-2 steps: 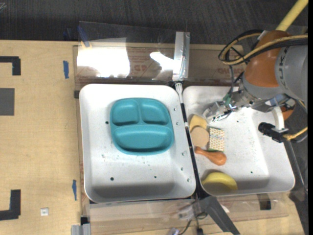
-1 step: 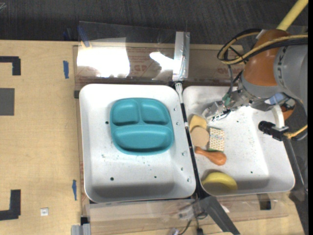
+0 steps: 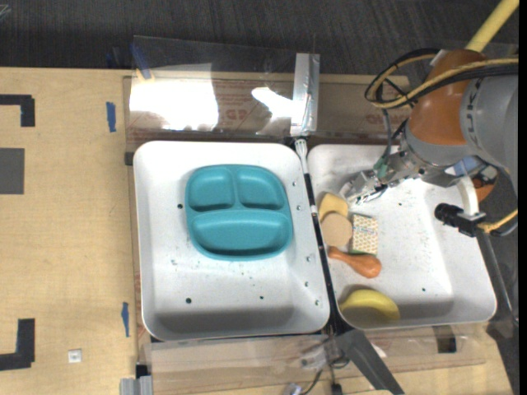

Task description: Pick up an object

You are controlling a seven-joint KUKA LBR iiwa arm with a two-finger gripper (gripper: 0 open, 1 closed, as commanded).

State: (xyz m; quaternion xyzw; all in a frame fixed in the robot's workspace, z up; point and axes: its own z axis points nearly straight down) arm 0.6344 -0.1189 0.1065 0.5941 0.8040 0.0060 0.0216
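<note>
- Pale wooden bench [image 3: 66, 245] carries two shallow white bins side by side, with a clear plastic sheet [image 3: 222, 97] behind them.
- Right bin [image 3: 436, 278] is the landmark: the loose objects lie along its left side.
- Beige bread-like piece [image 3: 333, 220] sits against the right bin's left wall, about halfway up.
- Patterned wafer square [image 3: 366, 234] lies just beside it, toward the bin's middle.
- Orange carrot-shaped toy [image 3: 356, 261] lies below both, touching or nearly touching them.
- Yellow banana-like piece [image 3: 370, 305] rests at the right bin's lower left corner, apart from the cluster.
- Gripper [image 3: 366, 189] hangs over the right bin's upper left part, just above the bread-like piece; nothing shows between its tips, and how wide they stand cannot be told.
- Grey arm [image 3: 486, 130] with its orange band [image 3: 440, 109] reaches in over the right bin's upper right corner.
- Left bin [image 3: 165, 303] holds a teal divided plate [image 3: 239, 211] at its centre.
</note>
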